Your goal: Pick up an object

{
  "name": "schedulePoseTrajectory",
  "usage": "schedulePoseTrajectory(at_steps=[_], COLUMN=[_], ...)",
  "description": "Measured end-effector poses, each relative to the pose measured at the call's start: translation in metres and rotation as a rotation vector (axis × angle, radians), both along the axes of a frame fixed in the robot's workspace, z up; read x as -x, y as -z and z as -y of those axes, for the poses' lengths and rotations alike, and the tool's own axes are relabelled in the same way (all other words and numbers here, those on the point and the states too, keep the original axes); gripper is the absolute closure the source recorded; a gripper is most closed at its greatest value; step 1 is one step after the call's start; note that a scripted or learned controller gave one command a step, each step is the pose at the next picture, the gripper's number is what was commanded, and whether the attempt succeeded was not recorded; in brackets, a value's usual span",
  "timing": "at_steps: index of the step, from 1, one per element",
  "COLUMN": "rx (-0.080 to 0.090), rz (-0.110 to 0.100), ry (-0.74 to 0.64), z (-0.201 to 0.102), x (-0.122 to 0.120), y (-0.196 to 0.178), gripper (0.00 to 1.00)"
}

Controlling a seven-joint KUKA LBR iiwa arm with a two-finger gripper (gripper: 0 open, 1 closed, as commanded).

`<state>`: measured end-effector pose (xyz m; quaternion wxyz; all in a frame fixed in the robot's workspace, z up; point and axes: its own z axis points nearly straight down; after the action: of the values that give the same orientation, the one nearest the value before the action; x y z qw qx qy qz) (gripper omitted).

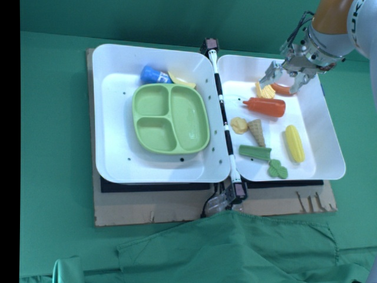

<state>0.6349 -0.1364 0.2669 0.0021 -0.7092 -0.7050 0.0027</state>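
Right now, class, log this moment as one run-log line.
end effector: open, above right bin's far end | nearest: orange sausage, fries | held: nothing

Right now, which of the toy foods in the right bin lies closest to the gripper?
The yellow crinkle-cut piece, right under the open gripper. The red ketchup bottle, corn cob and celery lie farther down.

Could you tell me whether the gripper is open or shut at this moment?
Open: the gripper hangs above the right bin with its fingers spread, nothing between them.

cam: 1, fixed | above bench, slanted down | covers both bins | arm enters right
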Motion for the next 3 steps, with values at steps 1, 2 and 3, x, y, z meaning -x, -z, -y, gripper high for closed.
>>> schedulePoseTrajectory(at_steps=[1, 2, 3], rx=[0.005, 0.005, 0.000], rz=[0.017, 0.017, 0.000], ry=[0.002, 0.001, 0.000], z=[0.001, 0.001, 0.020], x=[-0.004, -0.004, 0.003], y=[-0.019, -0.019, 0.077], gripper=[1.00, 0.00, 0.00])
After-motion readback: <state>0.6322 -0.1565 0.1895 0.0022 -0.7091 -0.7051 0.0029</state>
